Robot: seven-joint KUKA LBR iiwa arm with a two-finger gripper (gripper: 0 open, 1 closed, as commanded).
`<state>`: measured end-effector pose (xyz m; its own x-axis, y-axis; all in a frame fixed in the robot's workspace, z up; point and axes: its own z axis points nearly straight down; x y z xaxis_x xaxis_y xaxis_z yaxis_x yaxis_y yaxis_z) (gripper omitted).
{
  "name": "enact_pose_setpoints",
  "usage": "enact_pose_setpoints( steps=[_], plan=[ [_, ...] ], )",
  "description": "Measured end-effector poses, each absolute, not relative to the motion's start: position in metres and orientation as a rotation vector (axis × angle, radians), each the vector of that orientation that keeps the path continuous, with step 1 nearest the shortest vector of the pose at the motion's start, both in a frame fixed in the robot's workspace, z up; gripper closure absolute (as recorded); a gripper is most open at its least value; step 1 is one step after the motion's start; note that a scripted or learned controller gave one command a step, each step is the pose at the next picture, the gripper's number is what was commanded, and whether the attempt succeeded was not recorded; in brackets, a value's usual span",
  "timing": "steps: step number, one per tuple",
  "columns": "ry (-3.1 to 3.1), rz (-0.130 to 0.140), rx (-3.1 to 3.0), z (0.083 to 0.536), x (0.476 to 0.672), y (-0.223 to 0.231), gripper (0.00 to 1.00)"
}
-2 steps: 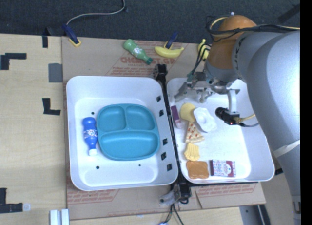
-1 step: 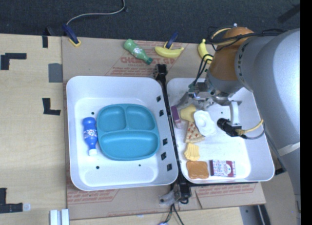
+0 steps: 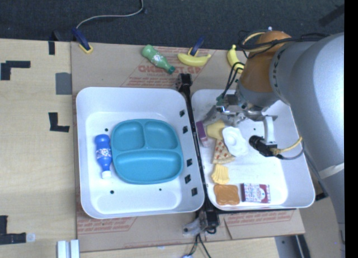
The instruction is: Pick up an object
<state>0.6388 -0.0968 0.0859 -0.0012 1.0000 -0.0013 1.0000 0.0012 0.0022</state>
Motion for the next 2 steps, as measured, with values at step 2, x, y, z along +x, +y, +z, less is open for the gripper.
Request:
enact_pose_setpoints(
  steps=[2],
  plan=[
    [2.221, 0.001, 2.218, 0.0859, 0.6388, -0.0968, 0.0]
  ],
)
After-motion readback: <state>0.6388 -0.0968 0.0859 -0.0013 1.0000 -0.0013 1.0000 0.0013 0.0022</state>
